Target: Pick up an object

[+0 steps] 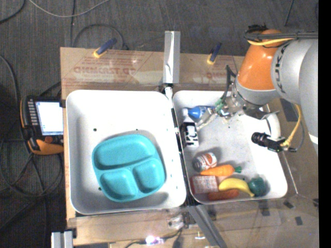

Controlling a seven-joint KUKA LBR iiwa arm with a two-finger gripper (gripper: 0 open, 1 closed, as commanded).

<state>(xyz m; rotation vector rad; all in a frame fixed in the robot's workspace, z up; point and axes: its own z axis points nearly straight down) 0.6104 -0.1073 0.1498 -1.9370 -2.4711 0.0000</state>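
Claw (223, 109): low over the far part of the right bin (269, 154), under the grey arm (289, 71) and its orange band (258, 61); open or closed, cannot tell.
Blue-and-white object (196, 112): just left of the claw, near the bin's far left corner; touching the claw or not, unclear.
Black-and-white item (191, 134): against the right bin's left wall, just nearer than the blue-and-white object.
Can (206, 161): on its side, mid-bin, red and white.
Carrot (223, 170): just beside the can, toward the near side.
Banana (236, 185): near the front wall, beside the carrot.
Green object (258, 185): right of the banana, near front right corner.
Left bin (77, 138): carries a turquoise divided tray (129, 166).
Tabletop (119, 71): brown, beyond both bins.
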